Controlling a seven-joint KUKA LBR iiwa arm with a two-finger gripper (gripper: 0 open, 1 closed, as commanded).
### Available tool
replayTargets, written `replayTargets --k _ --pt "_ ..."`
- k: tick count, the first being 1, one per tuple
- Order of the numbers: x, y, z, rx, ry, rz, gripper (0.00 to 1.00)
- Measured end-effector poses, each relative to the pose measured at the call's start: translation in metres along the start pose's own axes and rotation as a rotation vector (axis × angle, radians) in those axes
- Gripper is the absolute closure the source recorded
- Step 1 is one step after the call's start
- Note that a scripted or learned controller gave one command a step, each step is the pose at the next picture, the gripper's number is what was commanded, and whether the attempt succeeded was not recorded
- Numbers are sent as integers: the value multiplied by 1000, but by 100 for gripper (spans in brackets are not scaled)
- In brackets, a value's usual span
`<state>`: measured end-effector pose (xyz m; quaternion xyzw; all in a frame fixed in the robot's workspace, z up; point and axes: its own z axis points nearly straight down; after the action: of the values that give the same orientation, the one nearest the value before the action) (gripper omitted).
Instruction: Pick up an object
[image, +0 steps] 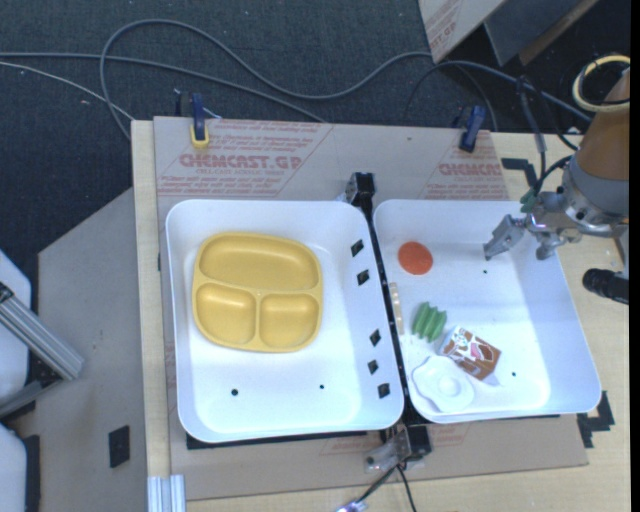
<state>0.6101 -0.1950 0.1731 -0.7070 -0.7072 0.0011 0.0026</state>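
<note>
- Nearest the camera, in the near left corner of the right bin, lies a white fried-egg toy with a pale yolk.
- Touching the egg's far right edge is a small packet, brown, red and white, lying at a slant.
- Just beyond those two, close to the bin's left wall, is a small green vegetable piece, like a bundle of beans.
- Farther still, in the far left part of the same bin, sits a flat orange-red round piece, apart from the green one.
- My gripper hangs over the far right part of the right bin, reaching in from the right. Its two fingers are spread apart and nothing sits between them. It is well apart from all four items.
- Above my wrist, the orange band of my arm shows at the right edge.
- The left bin holds a yellow divided plate with three compartments, one wide section on the far side and two smaller ones on the near side.
- Both bins rest on a brown board with red printed lettering, held at its far edge by two blue clamps.
</note>
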Motion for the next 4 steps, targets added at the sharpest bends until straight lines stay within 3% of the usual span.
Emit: replayTargets --k 1,2,4 --pt "3 -3 62 1 0 0 0" --pt "3 -1 47 -7 -2 0 100" --pt "-5 1 -62 -13 -5 0 100"
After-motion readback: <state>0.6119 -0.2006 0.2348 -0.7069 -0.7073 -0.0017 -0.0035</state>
